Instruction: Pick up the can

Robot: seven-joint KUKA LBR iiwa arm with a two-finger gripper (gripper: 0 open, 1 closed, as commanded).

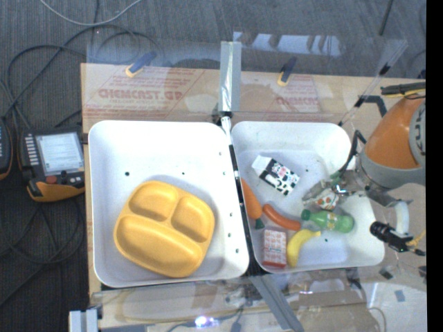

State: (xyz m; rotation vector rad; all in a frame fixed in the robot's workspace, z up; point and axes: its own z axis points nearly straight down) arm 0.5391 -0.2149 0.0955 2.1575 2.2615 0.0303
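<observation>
1. The gripper (pixel 331 189) hung over the right bin (pixel 304 133); whether its jaws were apart, I cannot tell.
2. The can (pixel 325 199) lay directly beneath it, at twelve o'clock of the green bottle (pixel 329 220).

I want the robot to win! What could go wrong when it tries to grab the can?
1. The can lies flat in the crowded right bin, pressed against the banana and close to the hot dog; the end effector might grab those instead.
2. It sits near the bin's front wall, leaving little room for a grip.
</observation>
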